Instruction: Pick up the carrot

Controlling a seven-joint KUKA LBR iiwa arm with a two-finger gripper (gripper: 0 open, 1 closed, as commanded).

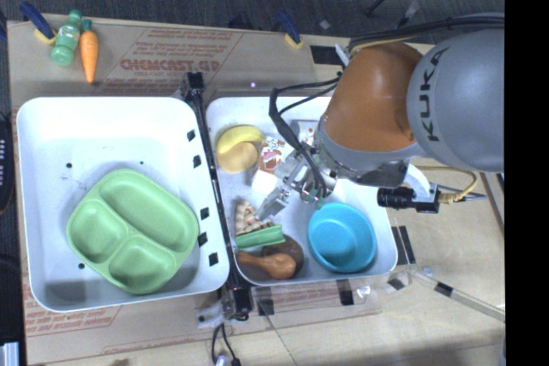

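The carrot (88,52) is orange with a green top. It lies on the cardboard at the far left, beyond the back rim of the left bin (34,184) and outside both bins. A green toy bottle (65,39) lies touching its left side. My gripper (290,191) hangs low over the middle of the right bin (386,227), far to the right of the carrot. It is open with nothing between its fingers, and one fingertip (276,203) points at the pile of toy food.
The left bin holds a green divided plate (131,227). In the right bin lie a yellow fruit (238,147), a red-and-white packet (272,155), a blue bowl (341,237), a green stick (260,237) and a brown piece (274,262). Blue clamps (36,20) grip the cardboard's back edge.
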